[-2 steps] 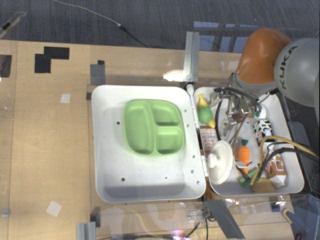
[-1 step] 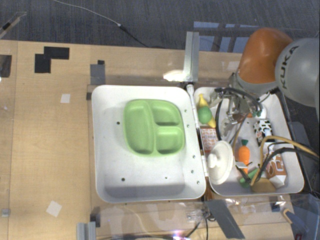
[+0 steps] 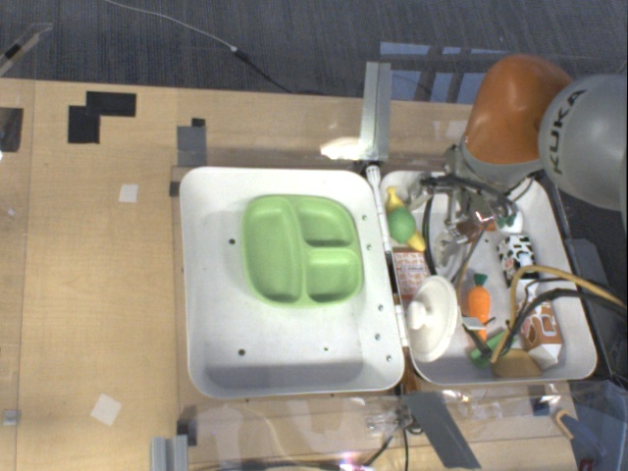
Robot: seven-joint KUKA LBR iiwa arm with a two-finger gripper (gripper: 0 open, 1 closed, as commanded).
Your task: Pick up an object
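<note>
Hanging over the right bin [image 3: 579, 361] among small toys, beside the orange carrot [image 3: 477, 304], the tool [image 3: 459, 235] has a grip I cannot tell.

The arm [image 3: 579, 140] is smooth, rounded grey casing with dark "KUKA" lettering on its side. A glossy orange band [image 3: 510, 106] wraps the section above the wrist. Below it sits the pincer [image 3: 461, 226], bare metal with thin dark cables looping around.
</note>
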